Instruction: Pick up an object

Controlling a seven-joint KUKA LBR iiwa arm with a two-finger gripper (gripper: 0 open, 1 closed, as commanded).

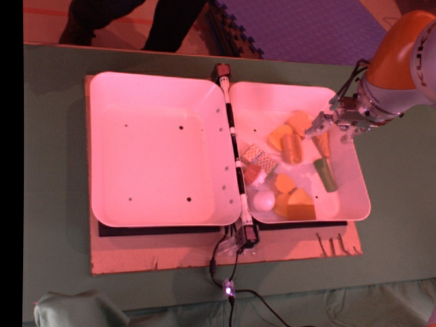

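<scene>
My gripper (333, 129) hangs over the upper right part of the right bin (354, 203), its two fingers spread open with nothing held between them. An orange cone-shaped piece (321, 144) lies just below its left finger. A green cylinder (325, 174) lies below that. To the left are an orange cylinder (291, 148), flat orange pieces (298, 121) and a patterned block (260, 157). Near the bin's front lie a white ball (263, 199), an orange wedge (285, 182) and a yellow wedge (296, 205).
The left bin (160, 148) sits beside the right one, with a black-and-white divider bar (233, 142) between them. Both rest on a brown board (136, 251) on the green bench. A cable (228, 278) trails off the front. A person's legs (136, 12) stand at the back.
</scene>
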